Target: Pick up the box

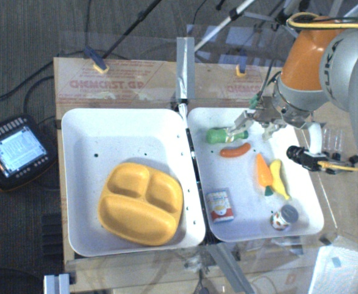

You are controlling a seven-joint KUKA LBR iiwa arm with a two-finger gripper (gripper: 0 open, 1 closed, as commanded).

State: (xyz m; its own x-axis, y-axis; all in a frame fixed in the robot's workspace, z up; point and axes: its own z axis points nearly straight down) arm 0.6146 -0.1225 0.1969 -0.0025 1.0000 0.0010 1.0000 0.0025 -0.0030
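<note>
The box [220, 206] lies flat near the front left of the right bin [307, 225], well apart from the gripper [256, 126], whose fingers look spread and hold nothing, up by the green item [217, 135]. The box is probably light, stiff cardboard with a slick printed face; gripping across its narrow sides seems best

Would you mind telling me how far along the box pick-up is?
Nothing looks done yet: the box lies flat near the front of the right bin. The gripper hangs at the back, over the green toy, away from it. The approach, grasp and lift all remain.
</note>
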